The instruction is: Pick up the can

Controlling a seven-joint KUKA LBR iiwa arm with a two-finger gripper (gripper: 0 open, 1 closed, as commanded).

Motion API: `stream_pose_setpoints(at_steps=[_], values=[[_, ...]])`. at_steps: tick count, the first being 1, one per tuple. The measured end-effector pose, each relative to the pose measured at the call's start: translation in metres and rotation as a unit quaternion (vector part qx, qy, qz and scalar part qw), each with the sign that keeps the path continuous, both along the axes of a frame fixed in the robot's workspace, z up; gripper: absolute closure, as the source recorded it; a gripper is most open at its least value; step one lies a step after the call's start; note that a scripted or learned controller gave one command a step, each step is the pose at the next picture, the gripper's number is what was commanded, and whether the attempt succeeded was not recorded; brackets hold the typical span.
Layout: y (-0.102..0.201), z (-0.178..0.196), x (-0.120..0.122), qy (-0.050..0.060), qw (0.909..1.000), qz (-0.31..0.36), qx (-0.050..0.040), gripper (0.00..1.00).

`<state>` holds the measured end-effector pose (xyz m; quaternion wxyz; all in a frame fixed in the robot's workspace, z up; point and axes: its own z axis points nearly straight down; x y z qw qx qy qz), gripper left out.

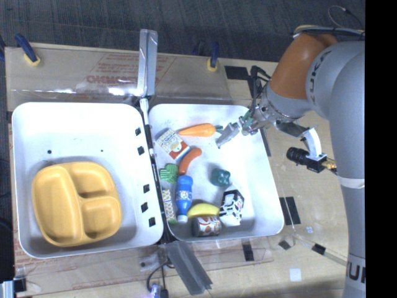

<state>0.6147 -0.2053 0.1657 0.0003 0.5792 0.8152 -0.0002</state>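
our gripper [226, 134] sits at the upper right of the right bin [268, 185]; we cannot tell how wide it stands, and apparently it holds nothing. the can [206, 226] lies at the bin's lower edge, beside the banana [203, 210], well apart, so the whole pick remains.

Yellow tray [75, 198] in left bin [25, 120]; carrot [197, 130], bottle [183, 197] right.

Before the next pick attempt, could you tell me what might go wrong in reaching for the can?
The can lies against the bin's near wall, touching the banana and the cow toy, so fingers may catch those instead. The gripper sits across the bin near the carrot; its path crosses several toys.
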Motion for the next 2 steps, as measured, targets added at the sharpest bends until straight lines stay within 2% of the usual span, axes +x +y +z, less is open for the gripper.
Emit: stream_pose_setpoints(at_steps=[1,2], values=[[-0.0031,-0.0331,0.0344,0.0,0.9999,0.012,0.0002,0.0],[-0.0031,-0.0328,0.0345,0.0,0.9999,0.012,0.0001,0.0]])
